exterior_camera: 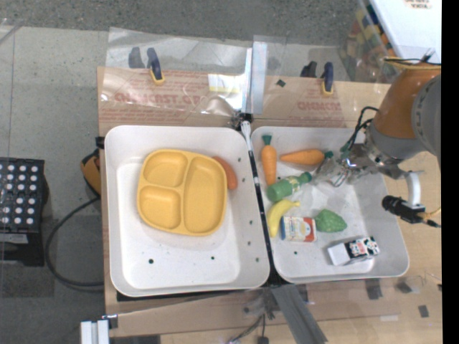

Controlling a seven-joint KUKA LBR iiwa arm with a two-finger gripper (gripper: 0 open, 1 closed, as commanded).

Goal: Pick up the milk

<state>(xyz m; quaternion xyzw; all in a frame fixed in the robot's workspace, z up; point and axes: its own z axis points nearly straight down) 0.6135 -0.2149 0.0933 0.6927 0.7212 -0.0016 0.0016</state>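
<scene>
The milk (353, 250) is a small white carton with black cow patches, lying on its side near the front right corner of the right bin (391, 213). My gripper (336, 169) hangs over the back half of that bin, just right of a green bottle (289, 185) and below an orange carrot (303, 157). It is well behind the milk and apart from it. The grey arm with its orange band (401, 110) comes in from the right.
The right bin also holds a second carrot (269, 162), a banana (279, 214), a red-and-white carton (298, 228) and a green leafy piece (330, 221). In the left bin (129, 264) sits a yellow divided plate (182, 191) with an orange item (230, 175) behind it.
</scene>
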